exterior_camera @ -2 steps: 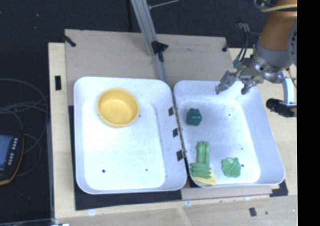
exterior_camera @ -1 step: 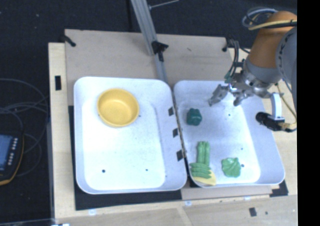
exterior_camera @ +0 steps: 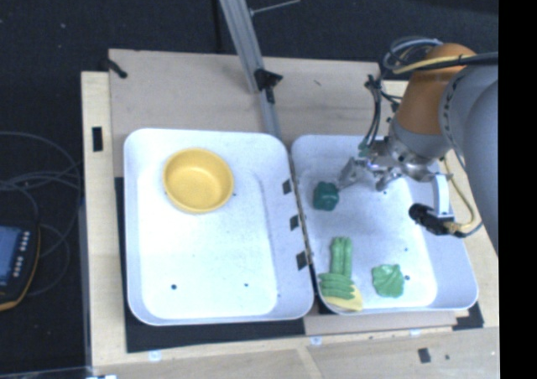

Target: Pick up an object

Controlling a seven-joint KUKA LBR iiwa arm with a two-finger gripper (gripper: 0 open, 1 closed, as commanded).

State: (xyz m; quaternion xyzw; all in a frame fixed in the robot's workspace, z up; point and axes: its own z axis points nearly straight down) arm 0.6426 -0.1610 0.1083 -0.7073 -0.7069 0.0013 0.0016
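At the near edge we see the bench [exterior_camera: 210, 350], light wood, w/ both bins on it.

Right bin [exterior_camera: 419, 226], near end:
- A green-and-yellow item [exterior_camera: 340, 272] lies lengthwise, its yellow end toward the near rim, approx. at the bin's near-left corner.
- A small light-green piece [exterior_camera: 388, 279] lies just beside it to the right, apart from it.

Right bin, mid section:
- A dark green object [exterior_camera: 326, 195] sits near the left wall, well apart from the two items above.
- The gripper [exterior_camera: 362, 169] hangs over the bin's far half, just to the right of and beyond the dark green object. We cannot tell whether the fingers are apart or together; the metal parts blur together at this res. We see nothing between them.
- The arm [exterior_camera: 432, 109], grey w/ orange band, enters from the right above the bin's far-right part. Black cables loop around the wrist.

Left bin [exterior_camera: 210, 268]:
- A yellow bowl [exterior_camera: 198, 179] sits upright in the far-left part.

Beyond the bins, a grey metal bar [exterior_camera: 243, 33] runs at a slant from the top edge down to the gap between the bins.

Off the bench, at left, we note a handheld pendant [exterior_camera: 15, 262] w/ cables on the dark floor.
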